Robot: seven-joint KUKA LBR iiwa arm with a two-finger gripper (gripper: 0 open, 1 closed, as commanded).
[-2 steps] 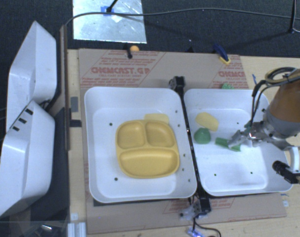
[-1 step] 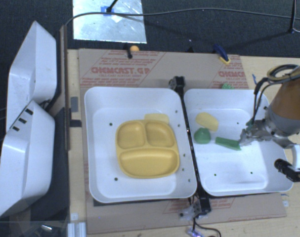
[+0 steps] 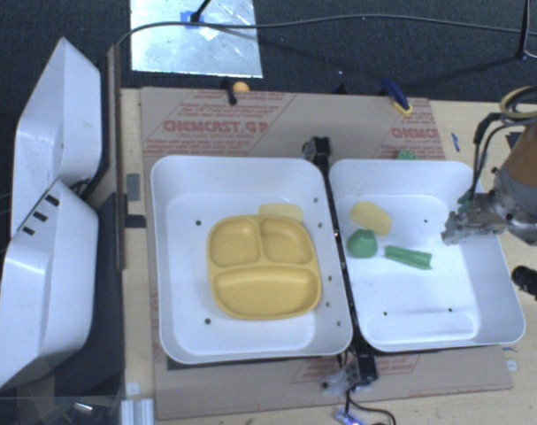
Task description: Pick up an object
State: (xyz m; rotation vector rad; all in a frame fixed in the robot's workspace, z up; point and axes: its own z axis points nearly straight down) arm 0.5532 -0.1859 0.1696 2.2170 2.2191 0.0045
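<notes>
In right bin (image 3: 427,326), green stick (image 3: 409,257) lengthwise left-right.

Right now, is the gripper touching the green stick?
Apart. The camera view shows bare white bin floor between the gripper and the green stick.

Both white bins (image 3: 250,171) look like smooth, faintly glossy plastic. The yellow divided plate (image 3: 264,268) is matt plastic, as are the green block (image 3: 408,257) and pale yellow piece (image 3: 372,217). The tabletop (image 3: 277,122) carries printed brown cardboard. At the far side lies a shiny, scuffed metal sheet (image 3: 193,25) on dark rough carpet (image 3: 47,7).
</notes>
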